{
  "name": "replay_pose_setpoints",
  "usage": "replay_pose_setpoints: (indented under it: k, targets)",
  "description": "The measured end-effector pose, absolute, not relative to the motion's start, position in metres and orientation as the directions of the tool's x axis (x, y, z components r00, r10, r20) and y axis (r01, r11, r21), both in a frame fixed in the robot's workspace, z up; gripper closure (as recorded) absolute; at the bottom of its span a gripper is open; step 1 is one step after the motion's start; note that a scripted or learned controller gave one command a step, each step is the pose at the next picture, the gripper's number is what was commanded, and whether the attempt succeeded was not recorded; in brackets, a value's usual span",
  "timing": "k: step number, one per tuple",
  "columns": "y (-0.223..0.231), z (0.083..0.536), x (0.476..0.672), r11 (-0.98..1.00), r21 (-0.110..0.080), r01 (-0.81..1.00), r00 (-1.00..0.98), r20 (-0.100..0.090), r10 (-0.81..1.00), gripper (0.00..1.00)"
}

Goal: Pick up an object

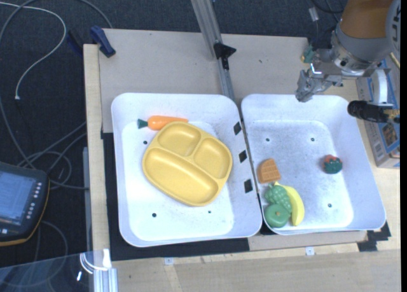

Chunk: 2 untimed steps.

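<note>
The gripper [306, 90] is seen above the far rim of the right bin [356, 214], near its far left corner, hanging from the grey and orange arm [365, 11] that enters from the right. Whether the jaws are open or closed cannot be told at this slant; nothing is seen between them, so no object is judged to be held.

The candidate objects are gathered in the right bin. A small orange-brown wedge [269, 171] lies near the bin's left wall. Just below it a green bunch [277, 193], a green round piece [276, 214] and a banana [295, 205] are packed together, touching or nearly so, in the near left corner. A small red and green item [332, 164], perhaps a strawberry, lies alone toward the right side, well apart from the rest. In the left bin [127, 221] a yellow divided plate [187, 163] is set, with a carrot [163, 121] just beyond its far edge.

The step in hand is judged to be the approach: no object has been reached, and the gripper is well apart from all of them. A target must be chosen next. The lone red and green item would probably be the cleaner pick, since clear space is left on every side of it. The clustered pieces would call for a careful descent, as a neighbour could be nudged or caught alongside. The gripper would have to be carried toward the near side of the bin, centred over the target, and lowered.
</note>
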<state>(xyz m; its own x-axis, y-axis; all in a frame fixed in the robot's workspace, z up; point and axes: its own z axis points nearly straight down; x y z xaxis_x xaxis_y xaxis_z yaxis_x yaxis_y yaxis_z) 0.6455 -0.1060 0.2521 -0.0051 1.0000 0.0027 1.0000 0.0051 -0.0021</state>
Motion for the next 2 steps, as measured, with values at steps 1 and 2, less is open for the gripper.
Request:
replay_pose_setpoints:
  k: [1, 2]
  targets:
    - [-0.059, 0.257, 0.629, 0.006, -0.002, 1.0, -0.006, 0.004, 1.0, 1.0]
    - [-0.007, 0.241, 0.619, 0.007, -0.005, 1.0, -0.007, 0.003, 1.0, 1.0]
